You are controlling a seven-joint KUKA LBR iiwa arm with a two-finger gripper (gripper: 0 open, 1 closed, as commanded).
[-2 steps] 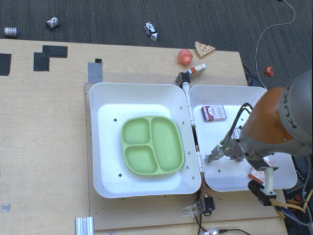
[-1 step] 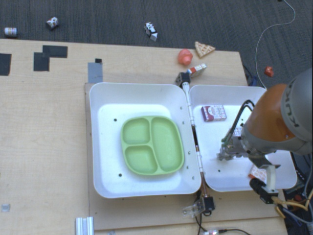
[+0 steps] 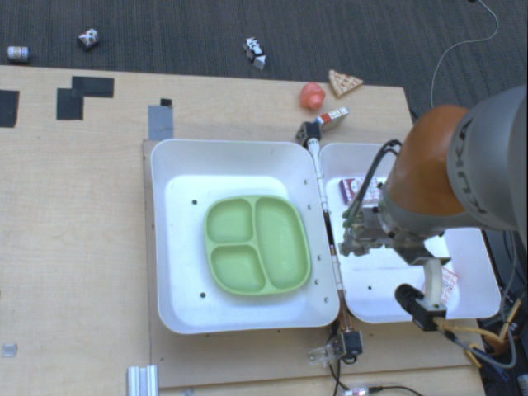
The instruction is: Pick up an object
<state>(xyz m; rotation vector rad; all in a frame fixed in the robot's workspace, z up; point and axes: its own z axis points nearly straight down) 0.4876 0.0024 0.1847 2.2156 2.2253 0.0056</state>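
Overhead, the grey arm (image 3: 487, 163) with its orange band (image 3: 425, 159) reaches in from the right and hangs over the right white bin (image 3: 371, 299), hiding much of that bin's floor. The gripper (image 3: 356, 236) sits low near the bin's left wall, beside the divider between the two bins, but the wrist body covers it from above, so I cannot tell how it is set or whether it has anything. Just beside it, toward the back of the right bin, a small packet with purple print (image 3: 353, 190) lies flat, partly under the arm. Another white packet with reddish print (image 3: 449, 284) shows at the arm's lower edge, near the bin's front right. The left white bin (image 3: 177, 246) holds a pale green divided plate (image 3: 256, 245) with three compartments, lying flat near the middle. On the worktop (image 3: 74, 238) behind the bins rest a red ball (image 3: 312, 96), a pizza-slice toy (image 3: 345, 82) and a small red-and-white tube (image 3: 334, 116). Scattered small items lie on the dark carpet (image 3: 181, 15) beyond.
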